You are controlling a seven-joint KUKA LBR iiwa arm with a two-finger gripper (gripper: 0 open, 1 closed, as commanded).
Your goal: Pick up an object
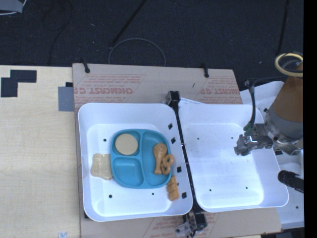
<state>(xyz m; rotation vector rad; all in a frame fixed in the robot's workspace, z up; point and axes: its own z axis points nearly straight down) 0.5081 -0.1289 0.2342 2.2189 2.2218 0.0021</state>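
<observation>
Camera view: arm waits over the right bin, with every object a bin away

Camera view from above the bench catches the grey arm [290, 103] reaching in over the right bin [218, 182], its jaws [246, 145] hanging above that bin's right side. How the jaws stand cannot be told from this slant; nothing is seen between them.

All the candidates lie in the left bin [94, 128]. A blue divided tray [130, 175] sits near its middle. A round tan disc [126, 144] rests in the tray's upper-left compartment, and a brown pretzel-like piece [162, 158] lies in its right compartment. A pale flat slice [102, 166] lies on the bin floor touching the tray's left edge. A small orange-brown piece [172, 188] lies just off the tray's lower-right corner, close to the divider [182, 152] between the bins.

The pick has probably not begun. A clean try calls for carrying the jaws over the divider with height to spare. A loose item then makes the better target: the slice beside the tray offers open floor around it, while the small piece by the divider leaves little room for a finger on that side. The tray rim could catch a finger during any descent onto the disc.
</observation>
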